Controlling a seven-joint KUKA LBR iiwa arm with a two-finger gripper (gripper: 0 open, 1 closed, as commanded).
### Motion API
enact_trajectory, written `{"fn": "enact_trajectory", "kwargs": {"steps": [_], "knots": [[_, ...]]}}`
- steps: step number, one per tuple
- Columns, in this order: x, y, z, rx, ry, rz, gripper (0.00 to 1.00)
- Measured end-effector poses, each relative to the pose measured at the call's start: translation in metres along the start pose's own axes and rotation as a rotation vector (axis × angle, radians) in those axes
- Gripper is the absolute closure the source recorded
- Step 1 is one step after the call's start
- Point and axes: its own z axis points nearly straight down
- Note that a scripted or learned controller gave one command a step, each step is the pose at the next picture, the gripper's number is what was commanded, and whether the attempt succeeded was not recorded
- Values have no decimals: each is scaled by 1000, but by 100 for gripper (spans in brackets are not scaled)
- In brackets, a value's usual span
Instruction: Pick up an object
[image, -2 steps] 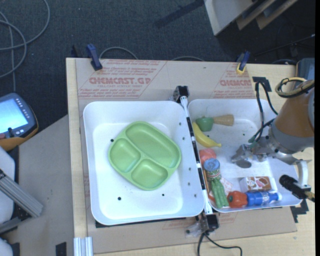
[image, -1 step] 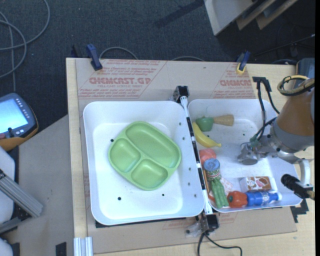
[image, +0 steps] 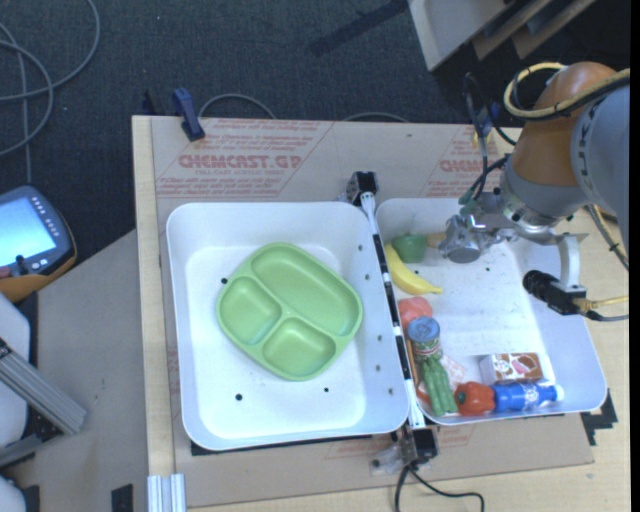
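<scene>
The arm (image: 612, 140) is extended in from the right, orange band (image: 560, 120) above the wrist (image: 535, 205). The end effector (image: 463, 240) is angled down-left.

The arm (image: 608, 125) is a thick, rounded tube of smooth grey, with a broad orange band (image: 555, 125) above the wrist — glossy and bulging like a collar. Below it a grey ring (image: 535, 203) narrows to the gripper (image: 463, 240), a small block of silvery metal. Thin dark cables (image: 487, 160) run beside the band.
</scene>
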Motion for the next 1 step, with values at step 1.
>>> {"fn": "enact_trajectory", "kwargs": {"steps": [1], "knots": [[75,14,-48,5,1,3,100]]}}
